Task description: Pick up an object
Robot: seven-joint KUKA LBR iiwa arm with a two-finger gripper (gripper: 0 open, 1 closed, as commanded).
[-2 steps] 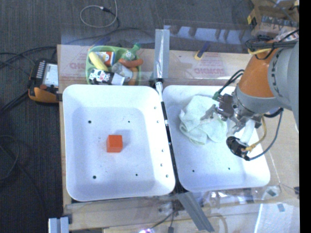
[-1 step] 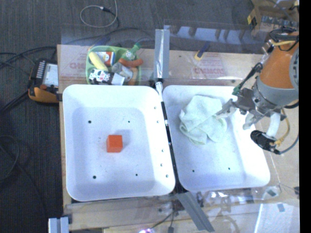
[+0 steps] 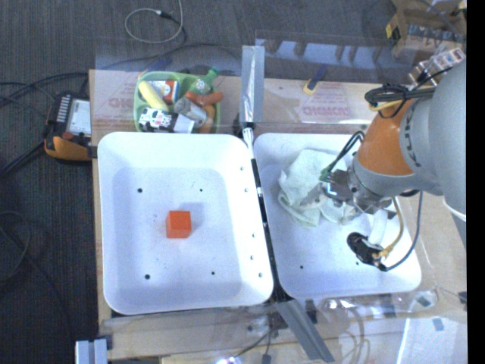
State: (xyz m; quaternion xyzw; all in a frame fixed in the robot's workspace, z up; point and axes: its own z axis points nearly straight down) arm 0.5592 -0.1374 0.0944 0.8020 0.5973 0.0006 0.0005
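A small orange-red cube (image 3: 179, 224) lies near the middle of the left white bin (image 3: 121, 161). A crumpled pale cloth (image 3: 305, 184) lies in the upper middle of the right bin (image 3: 318, 275). My gripper (image 3: 339, 201) is down in the right bin at the cloth's right edge, under the grey wrist and the orange band (image 3: 381, 149). The wrist and the cloth's folds hide the gripper's tips, and I cannot tell whether any cloth is between them.
A green basket (image 3: 141, 97) of small toys stands behind the left bin. A yellow-and-black device (image 3: 64, 131) lies off the bench at the left. A metal divider runs between the bins. Black cables loop from the arm over the right bin's right side.
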